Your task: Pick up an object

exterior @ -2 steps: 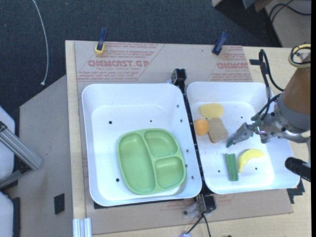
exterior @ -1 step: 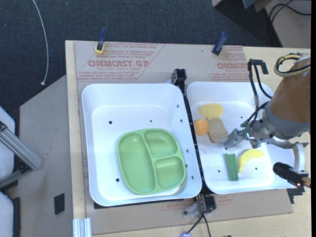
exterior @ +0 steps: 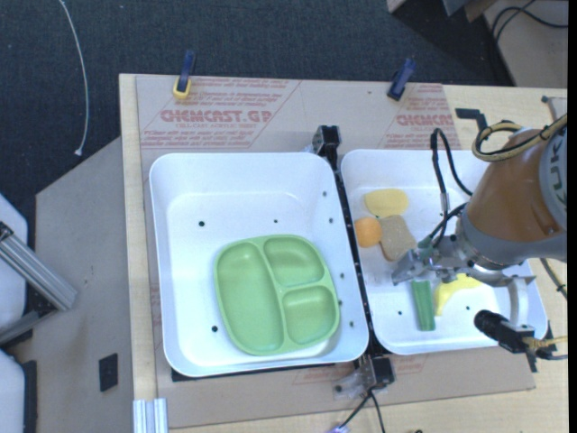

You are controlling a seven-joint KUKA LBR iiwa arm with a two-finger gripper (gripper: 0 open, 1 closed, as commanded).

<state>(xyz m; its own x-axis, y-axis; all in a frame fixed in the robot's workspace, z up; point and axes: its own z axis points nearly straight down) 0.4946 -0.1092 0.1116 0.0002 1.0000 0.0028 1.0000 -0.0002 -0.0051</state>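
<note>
The gripper [exterior: 417, 269] hangs low over the right bin [exterior: 397, 332], its grey metal fingers pointing toward the divider between the bins; whether they are parted or closed cannot be told from this angle, and nothing shows clearly between them. Directly beneath and just toward the near rim lies a green stick-shaped object [exterior: 423, 307], with a yellow piece [exterior: 453, 290] touching its right side, partly hidden under the wrist. Just beyond the gripper, toward the far wall, sits a tan block [exterior: 396, 236], an orange ball [exterior: 367, 232] beside it and a pale yellow lump [exterior: 386, 202] farther back. Well off to the gripper's left, in the left bin [exterior: 180, 197], rests a green divided plate [exterior: 274, 292]. Black cables [exterior: 439, 174] trail over the arm.
</note>
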